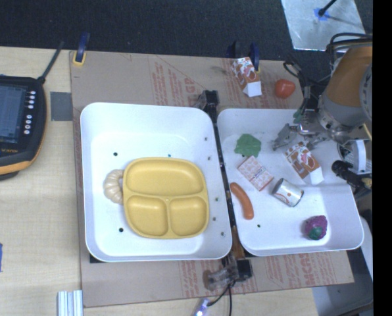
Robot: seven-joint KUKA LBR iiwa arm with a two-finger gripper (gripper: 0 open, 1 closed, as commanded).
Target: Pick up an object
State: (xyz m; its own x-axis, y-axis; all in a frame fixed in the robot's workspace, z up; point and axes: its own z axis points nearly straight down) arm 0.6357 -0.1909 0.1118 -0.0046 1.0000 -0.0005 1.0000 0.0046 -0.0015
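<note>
Reaching in over the right bin [354, 206], the gripper [300, 135] hangs with its two fingers spread apart, nothing between them. A small red-and-white carton [304, 162] lies in the bin just below the fingertips. Left of that carton sit a green toy [248, 145], a flat patterned packet [254, 172] and an orange sausage [242, 200]; a metal can [287, 192] lies just below the carton, and a purple-and-green piece [316, 226] rests near the bin's lower corner. Beyond the bin's upper rim stand another small carton [246, 75] and a red tomato [284, 88]. The left bin [97, 176] holds a yellow divided plate [164, 196].
</note>
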